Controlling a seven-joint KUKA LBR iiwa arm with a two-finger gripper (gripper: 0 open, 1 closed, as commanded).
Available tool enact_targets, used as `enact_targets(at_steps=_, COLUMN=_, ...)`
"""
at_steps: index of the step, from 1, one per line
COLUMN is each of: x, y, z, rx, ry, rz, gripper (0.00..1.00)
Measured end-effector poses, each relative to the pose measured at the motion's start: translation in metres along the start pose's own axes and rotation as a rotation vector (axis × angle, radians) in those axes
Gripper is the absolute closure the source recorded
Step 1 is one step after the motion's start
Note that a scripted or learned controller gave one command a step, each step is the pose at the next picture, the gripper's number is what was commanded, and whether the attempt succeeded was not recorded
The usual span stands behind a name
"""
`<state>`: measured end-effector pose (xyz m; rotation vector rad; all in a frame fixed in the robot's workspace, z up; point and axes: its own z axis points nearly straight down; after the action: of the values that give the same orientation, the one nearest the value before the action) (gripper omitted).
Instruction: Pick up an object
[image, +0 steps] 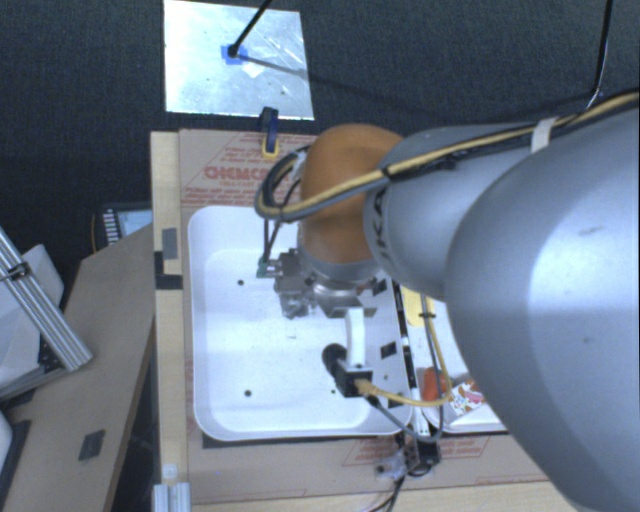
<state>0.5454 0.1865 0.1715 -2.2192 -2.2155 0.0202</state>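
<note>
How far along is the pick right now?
Done: the gripper is positioned low over the left bin. In hand: nothing I can confirm, since any grasp is hidden. Left: gripping and lifting something, perhaps the orange object at the edge of the arm.

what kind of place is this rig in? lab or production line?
Probably a robotics lab bench, not a production line: a grey arm reaches over a white bin set on printed cardboard, with aluminium extrusion at left and dark carpet.
</note>
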Motion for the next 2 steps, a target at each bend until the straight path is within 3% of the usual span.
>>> enact_targets(at_steps=1, x=-0.061, y=-0.059, z=0.053, rx=-0.003, ry=0.003, rz=0.003, gripper=1.00)
enact_targets(at_steps=2, x=-0.023, y=-0.023, z=-0.025, rx=-0.022, ry=0.009, rz=-0.009, gripper=1.00)
